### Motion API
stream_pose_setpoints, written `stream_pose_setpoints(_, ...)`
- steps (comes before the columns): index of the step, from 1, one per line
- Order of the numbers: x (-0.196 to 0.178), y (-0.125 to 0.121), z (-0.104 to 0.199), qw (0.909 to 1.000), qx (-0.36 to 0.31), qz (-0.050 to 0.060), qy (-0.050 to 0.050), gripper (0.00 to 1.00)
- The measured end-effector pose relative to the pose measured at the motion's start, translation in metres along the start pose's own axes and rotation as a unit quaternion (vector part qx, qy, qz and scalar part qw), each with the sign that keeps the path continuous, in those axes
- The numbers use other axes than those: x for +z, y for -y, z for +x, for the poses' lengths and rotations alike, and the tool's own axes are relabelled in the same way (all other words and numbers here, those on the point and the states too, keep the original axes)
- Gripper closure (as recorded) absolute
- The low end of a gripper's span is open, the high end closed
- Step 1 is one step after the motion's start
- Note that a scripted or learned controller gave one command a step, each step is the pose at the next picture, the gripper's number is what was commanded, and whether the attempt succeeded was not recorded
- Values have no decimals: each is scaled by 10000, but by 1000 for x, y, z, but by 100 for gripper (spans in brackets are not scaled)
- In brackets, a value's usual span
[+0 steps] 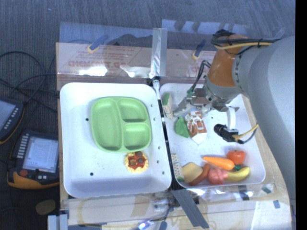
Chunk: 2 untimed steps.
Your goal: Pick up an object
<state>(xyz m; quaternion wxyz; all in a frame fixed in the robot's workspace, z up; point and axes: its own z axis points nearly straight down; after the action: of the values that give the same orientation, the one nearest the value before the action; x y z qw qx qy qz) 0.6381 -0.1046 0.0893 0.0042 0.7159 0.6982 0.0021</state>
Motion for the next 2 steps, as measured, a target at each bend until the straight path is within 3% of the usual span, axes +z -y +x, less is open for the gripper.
stream_pose_setpoints(1,-10,-1,0,10000,-2,-10,-7,100)
stream_pose_setpoints(2,-10,-1,0,10000,-2,-9,-7,0)
